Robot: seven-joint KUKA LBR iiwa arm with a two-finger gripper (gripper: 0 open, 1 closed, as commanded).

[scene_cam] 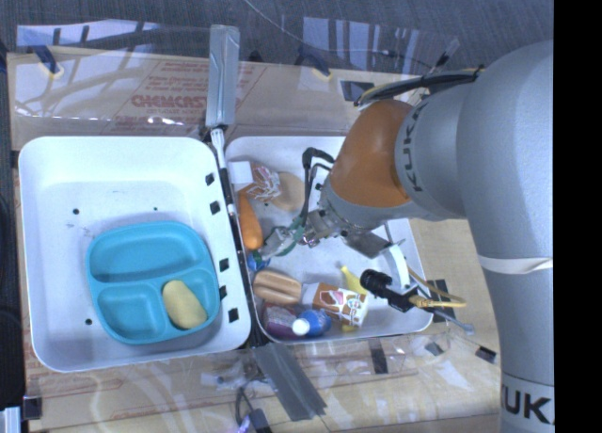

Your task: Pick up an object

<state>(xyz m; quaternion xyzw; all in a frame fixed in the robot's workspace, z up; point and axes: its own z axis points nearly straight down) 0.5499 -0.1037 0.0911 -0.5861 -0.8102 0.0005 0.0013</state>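
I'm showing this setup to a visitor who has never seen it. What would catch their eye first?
The big grey arm with its orange band dominates the right side, bent down over the right bin, which is crowded with small toy foods such as a carrot and a hot dog bun. In the left bin sits a bright blue divided tray with a yellow potato-like piece in its lower right compartment.

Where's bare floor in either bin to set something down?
Left bin: bare floor above the blue tray, which holds a yellow piece. Right bin: crowded, with the carrot, bun and carton under the arm.
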